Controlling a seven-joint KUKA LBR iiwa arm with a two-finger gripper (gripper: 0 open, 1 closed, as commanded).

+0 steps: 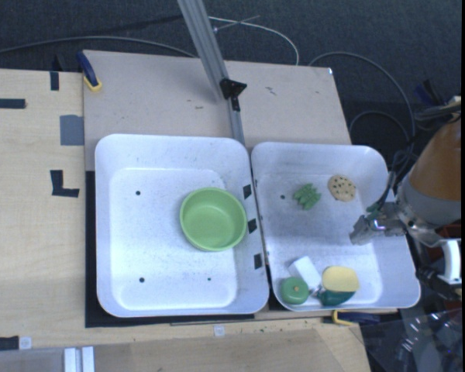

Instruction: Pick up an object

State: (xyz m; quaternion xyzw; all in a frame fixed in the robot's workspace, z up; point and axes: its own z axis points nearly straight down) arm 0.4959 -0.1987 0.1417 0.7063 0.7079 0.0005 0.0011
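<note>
- Far off to my left, in the left bin (124, 208), a green bowl (212, 219) sits upright near that bin's right side
- Closer, in the right bin (372, 161) I reach into, a small green leafy piece (307, 196) lies to my upper left, with a round speckled cookie (342, 187) just right of it, the two apart
- Down to my lower left, at the bin's near edge, a round green item (294, 291), a white block (304, 270) and a yellow-and-green piece (340, 282) are bunched together
- My jaws (370, 227) sit low over the bin's right side, well clear of all of them; nothing is between them, and I cannot tell how wide they stand
- My orange band (438, 165) is up to my right, past the bin's rim
</note>
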